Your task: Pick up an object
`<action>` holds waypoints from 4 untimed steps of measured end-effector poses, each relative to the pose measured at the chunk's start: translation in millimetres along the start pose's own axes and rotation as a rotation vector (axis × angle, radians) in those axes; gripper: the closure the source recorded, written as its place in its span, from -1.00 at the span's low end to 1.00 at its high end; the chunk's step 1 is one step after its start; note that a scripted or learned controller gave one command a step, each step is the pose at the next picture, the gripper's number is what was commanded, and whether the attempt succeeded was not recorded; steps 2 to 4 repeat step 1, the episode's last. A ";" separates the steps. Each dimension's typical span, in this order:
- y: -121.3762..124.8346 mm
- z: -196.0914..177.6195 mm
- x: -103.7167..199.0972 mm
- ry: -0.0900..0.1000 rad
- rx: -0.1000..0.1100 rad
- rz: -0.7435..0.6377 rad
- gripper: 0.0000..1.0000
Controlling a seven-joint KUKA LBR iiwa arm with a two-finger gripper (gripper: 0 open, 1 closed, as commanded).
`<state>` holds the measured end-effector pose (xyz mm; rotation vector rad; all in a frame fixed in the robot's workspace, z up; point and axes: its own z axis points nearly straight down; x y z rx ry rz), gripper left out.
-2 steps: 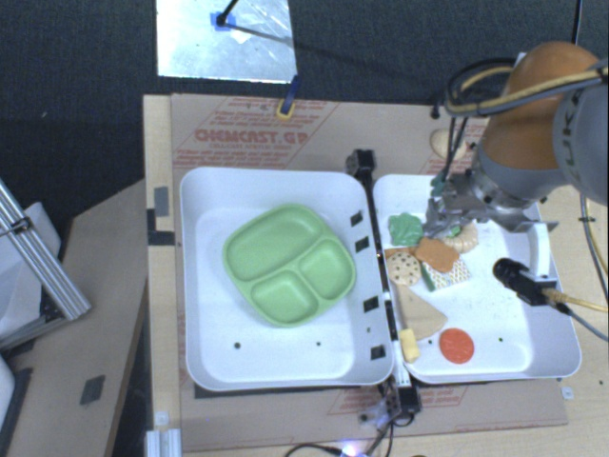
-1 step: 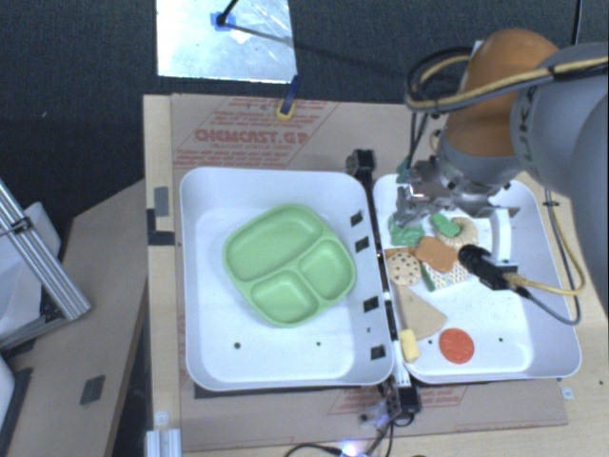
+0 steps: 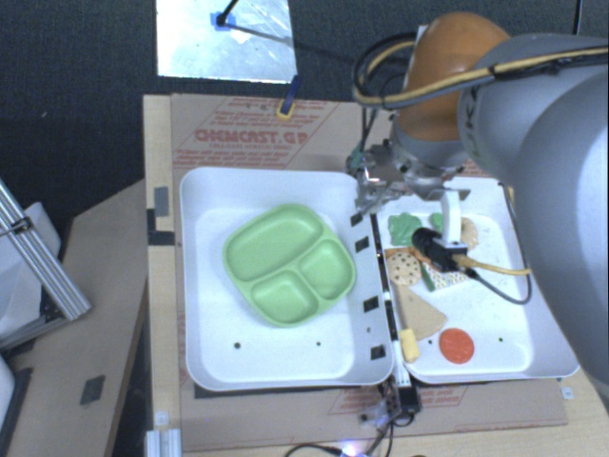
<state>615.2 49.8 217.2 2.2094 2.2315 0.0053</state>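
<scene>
My gripper [image 3: 373,190] hangs low over the far left corner of the right bin [image 3: 504,350], close to the wall between the two bins. Just in front of it lies a green leafy piece [image 3: 403,227]. Nearer the front lie a round speckled cookie [image 3: 402,268], a tan wedge [image 3: 425,314], a red disc [image 3: 457,346] and a small yellow piece [image 3: 409,345]. A striped flat piece [image 3: 445,276] sits beside the cookie, partly hidden. I see nothing between the gripper's fingers.
A green divided plate [image 3: 288,263] lies in the middle of the left bin [image 3: 205,341]. The grey arm covers the right bin's far right side. Cardboard [image 3: 247,136] lies under both bins.
</scene>
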 end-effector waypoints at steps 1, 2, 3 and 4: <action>20.7 -3.8 28.6 0.000 -0.001 0.002 1.00; 20.7 -3.8 28.6 0.000 -0.001 0.002 1.00; 20.7 -3.8 28.6 0.000 -0.001 0.002 1.00; 20.7 -3.8 28.6 0.000 -0.001 0.002 1.00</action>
